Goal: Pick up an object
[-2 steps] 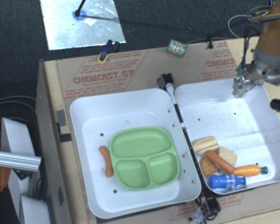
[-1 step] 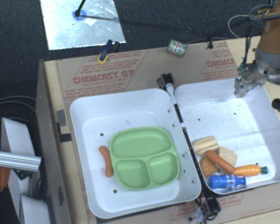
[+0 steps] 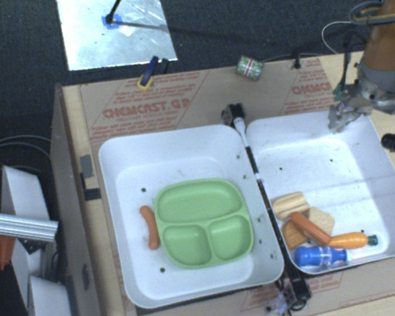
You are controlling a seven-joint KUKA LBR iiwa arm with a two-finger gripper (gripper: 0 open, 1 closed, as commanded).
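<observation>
Camera view puts the claw (image 3: 341,117) at the right bin's (image 3: 377,162) two o'clock rim; whether it is open I cannot tell. A carrot (image 3: 348,241) lies at that bin's six o'clock, long axis running three to nine, tip toward nine. A green tray (image 3: 204,221) fills the left bin (image 3: 126,202), on a cardboard-covered table (image 3: 195,94).

The arm (image 3: 388,49) is running off the right edge; its gripper (image 3: 341,117) fingers are looking too blurred to read.
</observation>
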